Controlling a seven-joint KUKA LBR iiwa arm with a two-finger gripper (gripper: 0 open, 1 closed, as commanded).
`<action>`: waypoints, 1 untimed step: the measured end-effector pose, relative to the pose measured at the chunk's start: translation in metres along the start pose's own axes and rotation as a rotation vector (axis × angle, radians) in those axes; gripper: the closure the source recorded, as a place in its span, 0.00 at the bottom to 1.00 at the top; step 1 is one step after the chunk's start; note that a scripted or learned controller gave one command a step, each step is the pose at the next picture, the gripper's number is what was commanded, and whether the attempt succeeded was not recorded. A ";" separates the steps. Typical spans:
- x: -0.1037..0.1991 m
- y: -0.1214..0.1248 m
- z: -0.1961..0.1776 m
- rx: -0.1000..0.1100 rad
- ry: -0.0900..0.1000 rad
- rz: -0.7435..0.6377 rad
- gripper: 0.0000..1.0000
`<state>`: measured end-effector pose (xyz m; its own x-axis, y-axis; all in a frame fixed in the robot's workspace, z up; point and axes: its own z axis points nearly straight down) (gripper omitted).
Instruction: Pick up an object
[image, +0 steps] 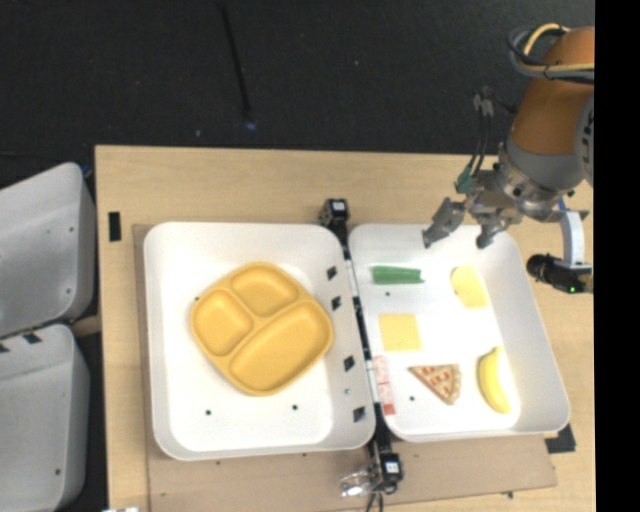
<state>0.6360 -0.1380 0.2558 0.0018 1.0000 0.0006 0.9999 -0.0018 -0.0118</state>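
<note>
My gripper (462, 230) hangs open over the far edge of the right bin (545, 345), its two fingers spread apart with nothing between them. Below it in that bin lie a green strip (397, 274), a pale yellow lump (469, 287), a yellow cheese square (400, 332), a pizza slice (438, 381) and a banana (492, 380). The green strip and the yellow lump are the nearest pieces, just in front of the fingers.
The left bin (170, 400) holds a yellow sectioned plate (261, 326). A black divider with clips (352, 330) runs between the bins. White panels (40, 300) stand at the left. The orange-banded arm (548, 110) rises at the top right.
</note>
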 end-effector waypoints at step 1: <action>0.000 0.002 -0.008 -0.013 -0.002 -0.003 0.00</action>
<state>0.6381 -0.1379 0.2636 -0.0009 1.0000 -0.0014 1.0000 0.0009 0.0008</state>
